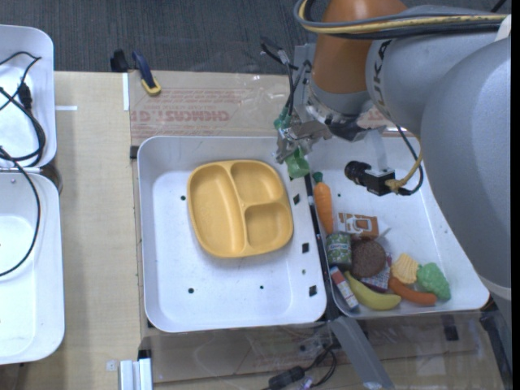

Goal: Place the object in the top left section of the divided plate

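My arm comes in from the three o'clock side of the view, a broad grey trunk that fills the upper right, with the orange band [353,23] bulging just above my wrist at about one o'clock. From there the wrist drops steeply toward the seam where the two white bins meet. My gripper [294,154] hangs over the far end of that seam, above the divider rim, pointing down and a little toward the left bin [162,242].

A small green object [297,166] shows at my fingertips — it looks pinched between them, the fingers drawn close on it, though the tips are small and partly lost in shadow. It sits off the plate, just beyond the plate's one o'clock corner, near the bin's far right corner.

The yellow divided plate [240,207] lies flat in the left bin, slightly turned, with one long section on its nine o'clock side and two smaller ones on the three o'clock side.

In the right bin [439,210], the toy food is crowded toward five o'clock: an orange carrot [324,206] lies along the divider just below my gripper, then a small carton [359,225], a dark round patty [369,257], a banana [370,293] and a green leafy piece [433,280]. A black cable fitting [367,175] trails from my wrist over that bin. The table [89,218] is pale wood.
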Controlling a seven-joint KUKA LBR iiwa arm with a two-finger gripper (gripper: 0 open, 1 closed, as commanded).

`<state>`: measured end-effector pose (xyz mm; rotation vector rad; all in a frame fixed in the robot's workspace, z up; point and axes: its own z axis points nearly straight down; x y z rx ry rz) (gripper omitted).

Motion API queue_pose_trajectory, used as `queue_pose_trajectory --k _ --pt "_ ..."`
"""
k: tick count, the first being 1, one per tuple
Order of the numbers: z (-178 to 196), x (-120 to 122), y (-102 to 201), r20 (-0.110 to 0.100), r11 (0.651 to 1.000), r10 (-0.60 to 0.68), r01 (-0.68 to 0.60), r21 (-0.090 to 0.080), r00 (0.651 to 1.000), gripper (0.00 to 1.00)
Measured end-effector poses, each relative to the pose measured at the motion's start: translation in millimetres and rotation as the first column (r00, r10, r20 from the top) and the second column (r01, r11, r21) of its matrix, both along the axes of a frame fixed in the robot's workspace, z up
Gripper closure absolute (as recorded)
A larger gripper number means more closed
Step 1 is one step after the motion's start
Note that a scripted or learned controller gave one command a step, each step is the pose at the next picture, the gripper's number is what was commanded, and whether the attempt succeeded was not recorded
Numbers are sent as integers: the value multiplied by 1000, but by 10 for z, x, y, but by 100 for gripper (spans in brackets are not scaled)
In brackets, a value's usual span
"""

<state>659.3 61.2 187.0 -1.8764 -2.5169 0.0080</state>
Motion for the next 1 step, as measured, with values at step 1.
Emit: queue_pose_trajectory --k 1 --pt "1 0 -1 0 1000 0 0 0 1000 0"
